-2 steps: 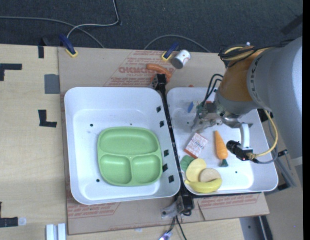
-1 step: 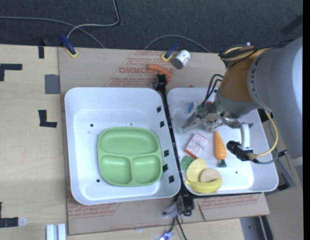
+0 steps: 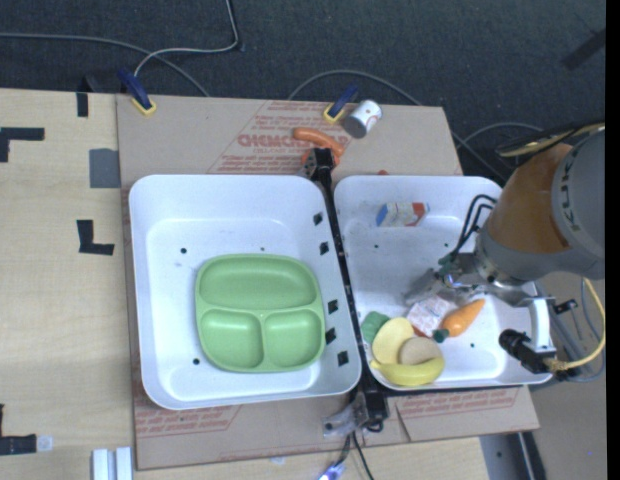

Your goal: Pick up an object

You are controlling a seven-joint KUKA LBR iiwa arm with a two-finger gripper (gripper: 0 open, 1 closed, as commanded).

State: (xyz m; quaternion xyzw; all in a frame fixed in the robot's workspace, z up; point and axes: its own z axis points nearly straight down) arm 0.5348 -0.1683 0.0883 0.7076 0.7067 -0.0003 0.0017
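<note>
In the right bin (image 3: 390,258), orange carrot (image 3: 463,317)

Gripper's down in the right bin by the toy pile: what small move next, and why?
Probably lift a little and check. The gripper sits low in the right bin just above the carrot and pink piece, and the view doesn't show anything between its fingers. The banana lies apart, nearer the front.

Smooth white plastic bins (image 3: 150,268), matt green plastic tray (image 3: 258,310), brown cardboard sheet (image 3: 240,138), pale wood bench (image 3: 40,298)
</note>
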